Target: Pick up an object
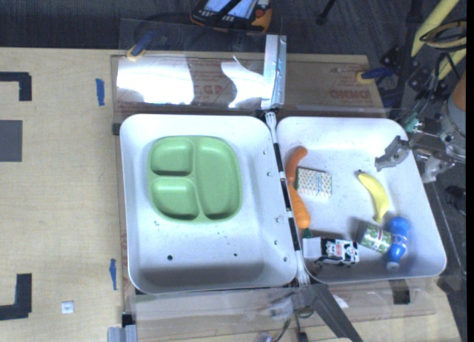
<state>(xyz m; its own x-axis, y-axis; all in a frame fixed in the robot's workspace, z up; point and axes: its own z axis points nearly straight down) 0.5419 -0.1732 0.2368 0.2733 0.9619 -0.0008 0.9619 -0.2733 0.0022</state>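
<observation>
Stage: pre-grasp | hand (pixel 390 157) over right bin's (pixel 429 207) far-right edge, finger state cannot tell | banana (pixel 375 194) nearest, untouched | grasp and lift remain

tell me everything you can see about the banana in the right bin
The banana is yellow, small and curved, with a smooth skin that could be plastic or real. It lies flat on the floor of the right bin, toward the bin's right side, running from upper left to lower right. Its lower end sits against or very near a small green can. The gripper is above and to its right, apart from it.
</observation>
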